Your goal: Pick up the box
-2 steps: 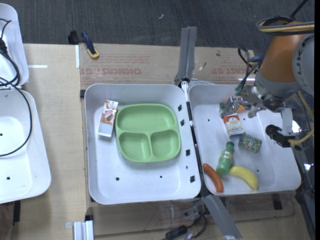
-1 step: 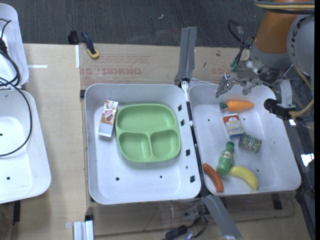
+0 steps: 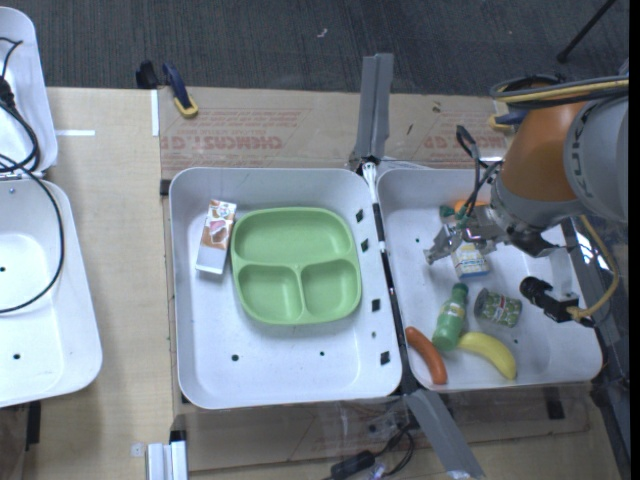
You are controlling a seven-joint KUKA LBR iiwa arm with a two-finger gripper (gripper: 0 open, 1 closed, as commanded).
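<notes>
The box is lying in the left bin, touching the green divided plate. In the right bin, I am hovering my gripper, fingers spread, over a small white bottle, with a green bottle and banana nearby.

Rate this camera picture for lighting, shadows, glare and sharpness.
Camera view: even, soft overhead light; the green divided plate casts only a faint shadow on the left bin; the white bin walls look bright but keep their detail; the box and the banana are fairly sharp, though the box's print is too small to read; the hand is a bit soft.
</notes>
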